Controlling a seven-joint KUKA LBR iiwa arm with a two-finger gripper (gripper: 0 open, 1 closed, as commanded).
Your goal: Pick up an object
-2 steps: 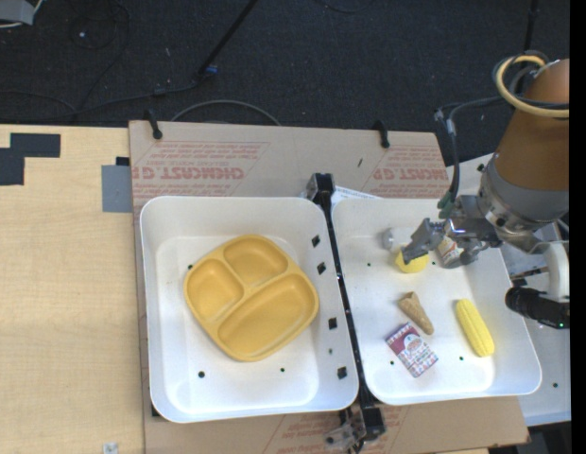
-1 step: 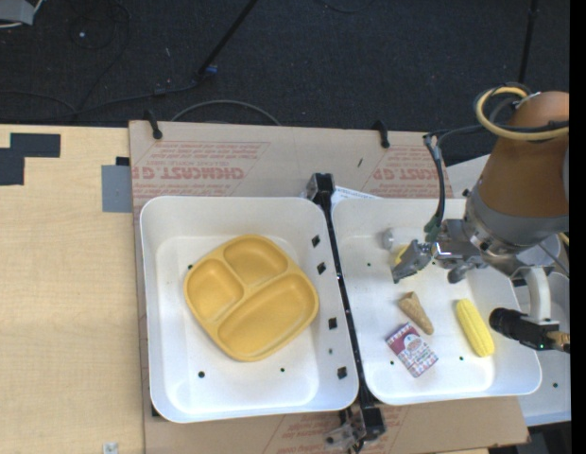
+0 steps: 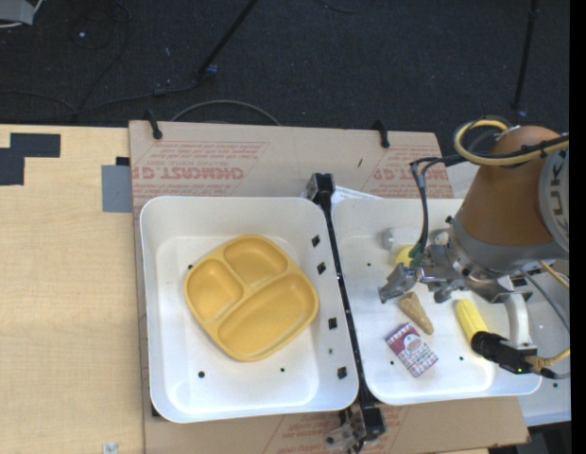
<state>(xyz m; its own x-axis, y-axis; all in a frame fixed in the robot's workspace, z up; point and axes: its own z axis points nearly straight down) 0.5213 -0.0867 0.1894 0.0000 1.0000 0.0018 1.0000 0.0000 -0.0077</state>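
Note:
My gripper (image 3: 401, 284) hangs low over the middle of the right bin (image 3: 369, 367), reaching in from the right under the grey and orange arm. A tan cone-shaped piece (image 3: 418, 312) lies just below and to the right of the gripper tip, very close to it; whether they touch I cannot tell. A small red and white packet (image 3: 412, 349) rests nearer the front of the bin. A yellow oblong thing (image 3: 470, 315) lies to the right, partly under the wrist. A small yellow piece (image 3: 405, 253) peeks out behind the gripper.
The left bin (image 3: 170, 367) holds a yellow divided plate (image 3: 251, 297) at its middle. A small grey bit (image 3: 387, 239) sits near the back of the right bin. A black divider rail (image 3: 336, 291) runs between the bins. Bare bin floor shows at the right bin's front left.

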